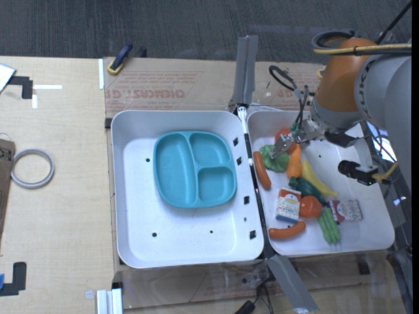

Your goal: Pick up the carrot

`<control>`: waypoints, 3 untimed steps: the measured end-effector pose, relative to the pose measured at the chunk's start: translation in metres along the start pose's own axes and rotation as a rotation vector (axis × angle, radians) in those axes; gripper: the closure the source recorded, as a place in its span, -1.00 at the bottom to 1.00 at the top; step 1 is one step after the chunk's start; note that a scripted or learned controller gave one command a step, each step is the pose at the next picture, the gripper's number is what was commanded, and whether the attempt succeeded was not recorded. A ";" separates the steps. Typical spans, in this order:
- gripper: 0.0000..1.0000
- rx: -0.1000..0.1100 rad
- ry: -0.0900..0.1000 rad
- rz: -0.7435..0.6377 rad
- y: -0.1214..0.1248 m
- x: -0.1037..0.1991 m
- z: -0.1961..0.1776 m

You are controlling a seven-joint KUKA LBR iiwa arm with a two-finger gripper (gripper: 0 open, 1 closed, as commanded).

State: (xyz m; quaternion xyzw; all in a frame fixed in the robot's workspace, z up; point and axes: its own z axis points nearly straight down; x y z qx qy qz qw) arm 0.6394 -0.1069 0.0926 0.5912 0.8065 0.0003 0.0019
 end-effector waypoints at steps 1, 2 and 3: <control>1.00 -0.004 -0.001 0.002 0.001 -0.001 -0.010; 1.00 -0.007 -0.003 0.003 0.001 -0.002 -0.020; -1.00 -0.007 -0.003 0.003 0.001 -0.002 -0.020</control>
